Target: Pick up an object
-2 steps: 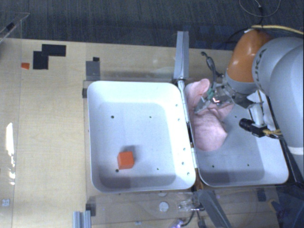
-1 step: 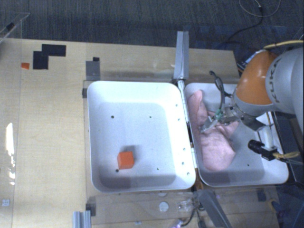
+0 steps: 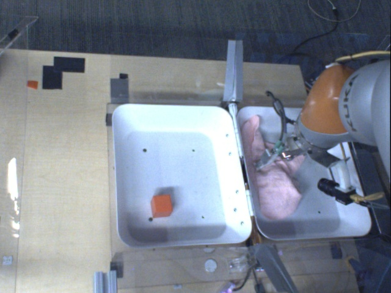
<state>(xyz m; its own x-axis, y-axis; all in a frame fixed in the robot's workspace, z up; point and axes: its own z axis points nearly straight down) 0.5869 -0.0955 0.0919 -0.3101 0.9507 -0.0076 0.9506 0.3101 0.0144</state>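
Pink cloth, one piece, is lying in the right of two bins under the gripper, finger spread indiscernible, while one orange block is sitting in the left bin.

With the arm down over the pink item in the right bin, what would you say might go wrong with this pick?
The pink cloth-like item looks soft and floppy, so it may slip or sag out during a lift. It also lies against the bin wall nearest the left bin, so the claw could scrape that edge. Loose cables beside the wrist might snag.
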